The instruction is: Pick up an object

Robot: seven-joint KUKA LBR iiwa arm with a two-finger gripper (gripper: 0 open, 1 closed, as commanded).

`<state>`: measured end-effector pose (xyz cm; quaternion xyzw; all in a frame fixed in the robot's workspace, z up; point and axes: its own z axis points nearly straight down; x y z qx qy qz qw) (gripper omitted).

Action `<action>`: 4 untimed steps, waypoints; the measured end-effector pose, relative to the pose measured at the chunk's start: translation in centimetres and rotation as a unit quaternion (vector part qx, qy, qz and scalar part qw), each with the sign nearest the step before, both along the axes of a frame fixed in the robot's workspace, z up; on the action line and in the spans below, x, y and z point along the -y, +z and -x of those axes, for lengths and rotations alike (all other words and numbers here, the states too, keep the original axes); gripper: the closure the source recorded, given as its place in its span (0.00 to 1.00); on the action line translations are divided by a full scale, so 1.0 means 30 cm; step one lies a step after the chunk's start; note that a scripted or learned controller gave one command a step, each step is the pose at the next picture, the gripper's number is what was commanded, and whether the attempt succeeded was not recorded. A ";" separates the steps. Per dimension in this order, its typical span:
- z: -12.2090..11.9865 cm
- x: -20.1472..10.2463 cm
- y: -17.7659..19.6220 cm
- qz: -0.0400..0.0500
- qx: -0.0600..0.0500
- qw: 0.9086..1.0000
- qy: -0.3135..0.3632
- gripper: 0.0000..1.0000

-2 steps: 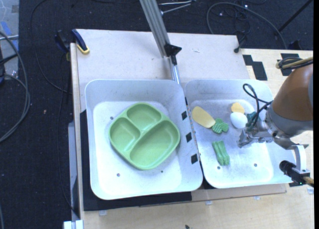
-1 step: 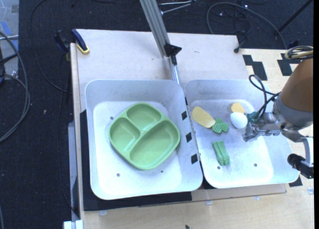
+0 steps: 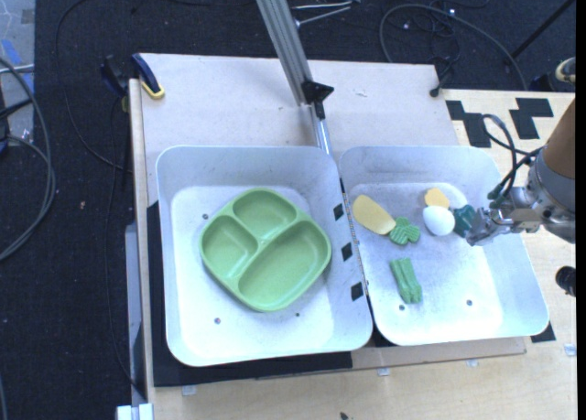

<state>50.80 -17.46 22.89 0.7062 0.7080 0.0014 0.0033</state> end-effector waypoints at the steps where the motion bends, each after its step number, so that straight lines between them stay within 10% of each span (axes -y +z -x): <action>1: -0.003 0.000 0.041 -0.001 -0.002 1.000 0.000 1.00; 4: -0.149 -0.460 0.053 -0.002 -0.002 1.000 0.003 1.00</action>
